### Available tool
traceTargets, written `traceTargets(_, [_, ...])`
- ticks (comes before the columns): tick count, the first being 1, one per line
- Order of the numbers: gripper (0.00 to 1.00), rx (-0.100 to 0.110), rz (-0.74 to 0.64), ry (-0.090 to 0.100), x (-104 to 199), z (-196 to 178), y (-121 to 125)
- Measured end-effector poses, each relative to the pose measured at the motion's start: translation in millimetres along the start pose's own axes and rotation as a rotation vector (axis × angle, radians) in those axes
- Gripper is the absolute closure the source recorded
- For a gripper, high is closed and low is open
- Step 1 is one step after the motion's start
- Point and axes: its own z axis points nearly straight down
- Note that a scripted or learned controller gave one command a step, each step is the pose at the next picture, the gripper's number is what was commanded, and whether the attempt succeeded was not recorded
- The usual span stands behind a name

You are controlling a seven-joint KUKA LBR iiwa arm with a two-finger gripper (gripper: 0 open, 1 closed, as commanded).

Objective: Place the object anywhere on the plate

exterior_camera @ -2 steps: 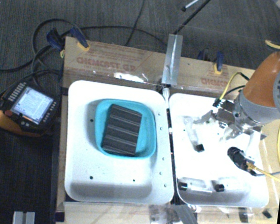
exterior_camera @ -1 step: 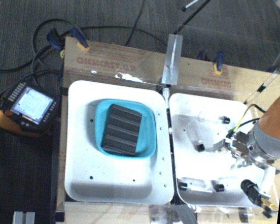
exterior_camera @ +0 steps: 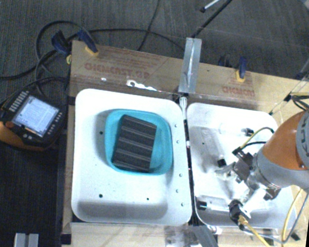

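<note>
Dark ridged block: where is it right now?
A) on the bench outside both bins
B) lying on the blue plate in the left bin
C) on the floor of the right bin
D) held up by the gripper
B: the dark ridged block lies flat on the blue plate, whose rim shows all round it, inside the left bin.

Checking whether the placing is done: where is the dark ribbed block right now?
In the camera view, the dark ribbed block lies on the teal plate in the left bin, roughly at the plate's middle.
</note>
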Motion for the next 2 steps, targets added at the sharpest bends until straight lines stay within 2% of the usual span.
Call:
traceTargets(1, [0.00,-0.005,-0.128,-0.002,0.4,-106.6,0.3])
traceTargets(2, [0.00,-0.007,-0.068,-0.003,-37.8,-181.2,33.8])
